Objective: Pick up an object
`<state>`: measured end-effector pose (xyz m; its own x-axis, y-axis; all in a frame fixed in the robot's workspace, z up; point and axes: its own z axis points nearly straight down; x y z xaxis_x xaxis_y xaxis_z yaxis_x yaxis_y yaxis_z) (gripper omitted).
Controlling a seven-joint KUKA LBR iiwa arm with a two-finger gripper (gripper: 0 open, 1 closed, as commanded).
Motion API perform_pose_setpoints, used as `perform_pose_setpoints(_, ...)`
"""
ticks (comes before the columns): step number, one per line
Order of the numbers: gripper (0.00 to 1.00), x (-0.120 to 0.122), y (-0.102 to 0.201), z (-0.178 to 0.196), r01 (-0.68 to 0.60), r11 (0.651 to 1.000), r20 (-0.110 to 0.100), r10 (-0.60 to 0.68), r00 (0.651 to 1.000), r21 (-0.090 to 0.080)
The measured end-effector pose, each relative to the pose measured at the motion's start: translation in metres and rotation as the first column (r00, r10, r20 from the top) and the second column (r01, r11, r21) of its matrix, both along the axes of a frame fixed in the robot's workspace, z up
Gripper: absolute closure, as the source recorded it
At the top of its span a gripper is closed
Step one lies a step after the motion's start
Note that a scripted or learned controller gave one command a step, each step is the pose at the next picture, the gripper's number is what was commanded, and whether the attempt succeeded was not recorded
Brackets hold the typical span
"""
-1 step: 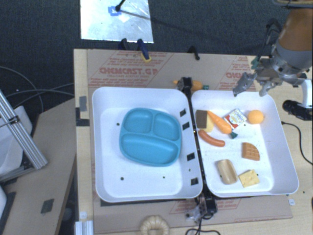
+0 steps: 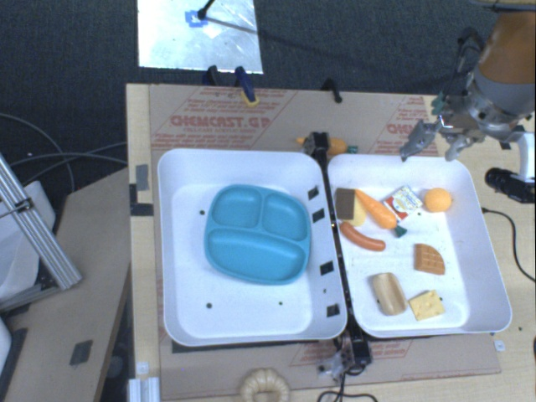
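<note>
Gripper [image 2: 434, 141] seen poised above far edge of right bin [image 2: 490, 262], metal fingers spread apart, nothing held between them. Glossy white bin is strewn with toy food: tapered carrot [image 2: 376, 209], smooth red sausage [image 2: 362, 238], round orange [image 2: 437, 199], gridded waffle [image 2: 429, 259], holed cheese wedge [image 2: 426, 305], tan bread roll [image 2: 388, 293], small printed packet [image 2: 404, 200]. Matte blue three-compartment plate [image 2: 258, 233] is seated in left bin [image 2: 188, 258].
</note>
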<state>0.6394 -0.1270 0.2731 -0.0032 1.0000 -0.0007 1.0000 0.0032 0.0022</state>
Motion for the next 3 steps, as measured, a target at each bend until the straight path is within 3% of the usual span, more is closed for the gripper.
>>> perform_pose_setpoints(3,0.0,-0.004,0.016,-0.154,-0.001,1.0,-0.005,0.001,1.0,0.001)
